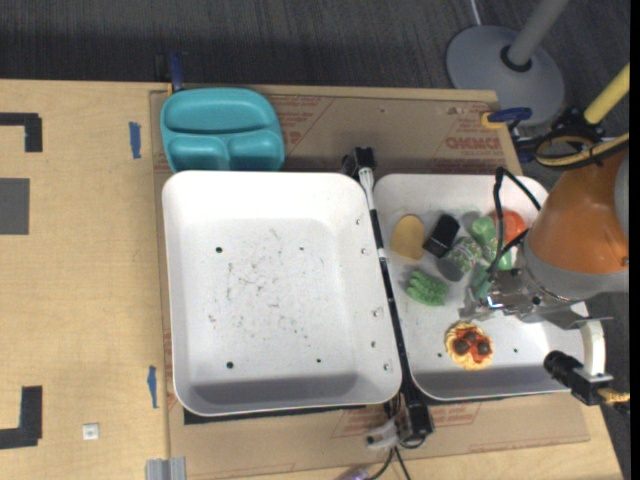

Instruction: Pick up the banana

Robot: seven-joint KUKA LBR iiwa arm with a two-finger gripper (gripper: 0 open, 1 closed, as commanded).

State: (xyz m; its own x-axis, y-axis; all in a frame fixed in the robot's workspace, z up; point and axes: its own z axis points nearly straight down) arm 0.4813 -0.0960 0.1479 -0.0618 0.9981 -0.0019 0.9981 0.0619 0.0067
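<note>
the claw hangs low over the right bin, at the end of the grey arm with its orange band; metal parts and cables crowd it, so i cannot tell whether it is wide or narrow, and nothing can be seen held in it

the banana lies on the floor of that same bin, to the left of the claw and farther toward the back wall, well apart from it; it reads as a short, stubby yellow-tan oval; its long axis runs roughly from the back of the bin toward the front, only slightly tilted; which end is the stem is too blurred to tell

a black block sits just beside the banana, between it and the claw's side of the bin; a green leafy piece lies left of the claw, nearer than the banana; a round toy pizza lies just in front of the claw, toward the near wall; a second green piece and an orange-red piece lie behind the claw, partly under a black cable

the left bin stands far to the claw's left on the counter; a teal tray sits behind it
</note>
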